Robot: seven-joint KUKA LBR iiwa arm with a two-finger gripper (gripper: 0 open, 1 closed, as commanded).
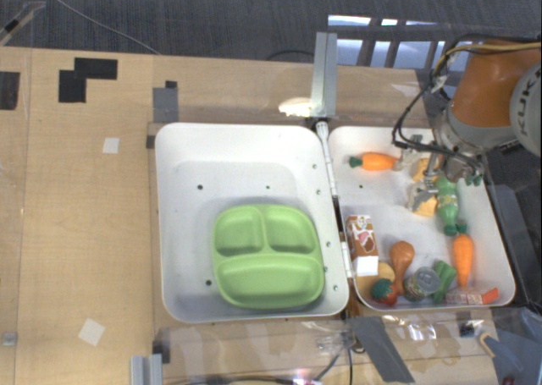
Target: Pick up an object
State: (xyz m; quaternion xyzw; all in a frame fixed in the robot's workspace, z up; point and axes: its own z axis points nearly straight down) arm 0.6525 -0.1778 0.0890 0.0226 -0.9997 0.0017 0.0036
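Observation:
The right bin (500,239) holds several toy foods. An orange carrot (374,161) lies at its far left, and a second carrot (462,258) lies near the right wall. A green vegetable (447,210) and a pale yellow piece (427,205) lie in the far right part. My gripper (439,186) hangs low over that part, directly above the yellow piece and beside the green vegetable. The wrist hides how it meets them. A brown and white carton (362,239), a brown drumstick (400,254) and a small can (421,283) sit toward the front.
The left bin (186,206) holds a green divided plate (267,255). A red and green item (385,292) and a flat red piece (474,296) lie at the right bin's front edge. A metal post (325,70) stands behind the divider between the bins.

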